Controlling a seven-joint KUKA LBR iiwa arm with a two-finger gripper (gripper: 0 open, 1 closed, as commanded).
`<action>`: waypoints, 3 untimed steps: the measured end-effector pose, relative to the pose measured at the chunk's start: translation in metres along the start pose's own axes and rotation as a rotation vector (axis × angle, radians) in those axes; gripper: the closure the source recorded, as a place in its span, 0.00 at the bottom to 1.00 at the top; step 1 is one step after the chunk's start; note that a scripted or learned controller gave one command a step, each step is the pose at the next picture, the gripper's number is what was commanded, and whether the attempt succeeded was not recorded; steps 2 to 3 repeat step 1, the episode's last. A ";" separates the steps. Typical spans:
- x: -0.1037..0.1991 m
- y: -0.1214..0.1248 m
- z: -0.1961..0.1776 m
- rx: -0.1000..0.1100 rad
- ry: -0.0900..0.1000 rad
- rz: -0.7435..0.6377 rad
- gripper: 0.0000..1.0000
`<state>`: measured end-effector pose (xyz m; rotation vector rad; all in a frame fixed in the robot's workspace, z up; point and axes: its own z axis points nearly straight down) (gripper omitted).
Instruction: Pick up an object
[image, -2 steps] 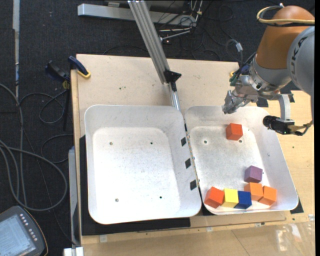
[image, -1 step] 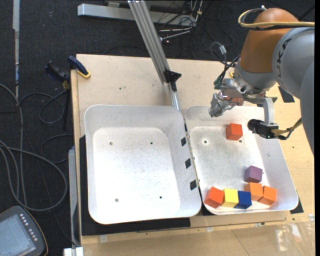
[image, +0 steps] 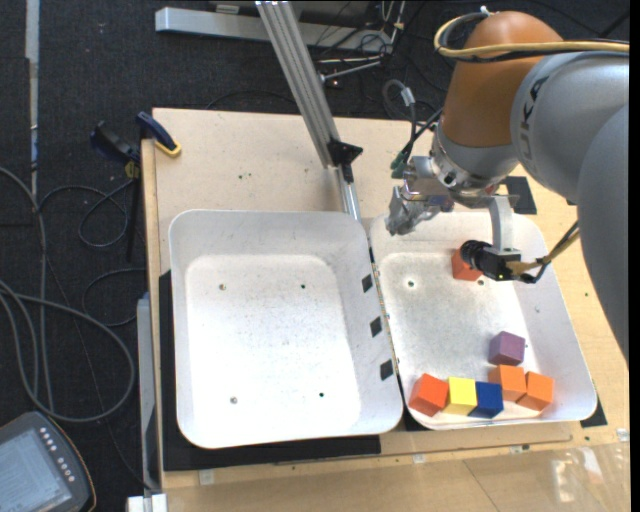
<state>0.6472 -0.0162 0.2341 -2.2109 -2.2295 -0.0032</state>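
My gripper (image: 403, 218) hangs over the far left corner of the right bin (image: 440, 300), close to the rim between the two bins. Nothing shows in its grasp. A red-orange block (image: 464, 265) lies to its right at the bin's far side, partly behind a black fitting on the arm. A purple block (image: 507, 347) sits alone nearer the front. Along the front wall stand an orange block (image: 430, 393), a yellow block (image: 462, 393), a blue block (image: 489, 399) and two more orange blocks (image: 513, 379) (image: 539, 390), packed close together.
The left bin (image: 260, 330) lies beside the right one, with black tabs along their shared rim. A slanted metal rail (image: 305, 85) runs down to the bins' far junction. A blue and yellow clamp (image: 150, 135) rests on the bench's far left corner.
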 end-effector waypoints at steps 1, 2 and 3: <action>0.062 -0.004 -0.007 0.000 0.000 -0.001 1.00; 0.062 -0.004 -0.007 0.000 0.000 -0.001 1.00; 0.062 -0.004 -0.007 0.000 0.000 -0.001 1.00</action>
